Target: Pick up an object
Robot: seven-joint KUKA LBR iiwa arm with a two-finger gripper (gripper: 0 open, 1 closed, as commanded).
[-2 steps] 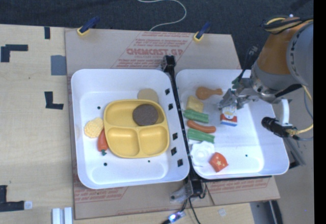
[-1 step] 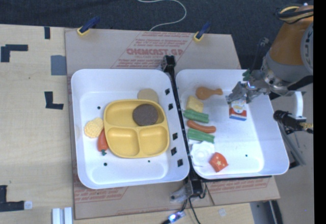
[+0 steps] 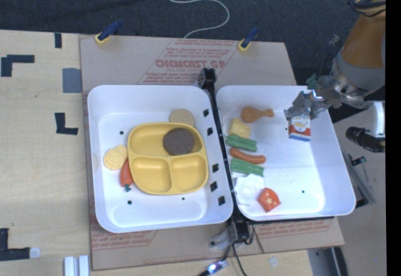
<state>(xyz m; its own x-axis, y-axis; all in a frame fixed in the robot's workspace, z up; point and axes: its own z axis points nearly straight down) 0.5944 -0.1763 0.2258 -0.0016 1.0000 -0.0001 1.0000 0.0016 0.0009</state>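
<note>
The gripper [image 3: 303,107] is hanging over the right bin [image 3: 326,196], right above a small white carton [image 3: 300,128], and I cannot tell its state.

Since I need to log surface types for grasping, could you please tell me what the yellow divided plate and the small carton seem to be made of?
Yellow divided plate: likely moulded plastic, with smooth uniform colour, rounded compartment ridges and a soft sheen.
Small carton: looks like printed card or a plastic toy copy, with flat faces and a red and blue print; too small to tell which.
</note>
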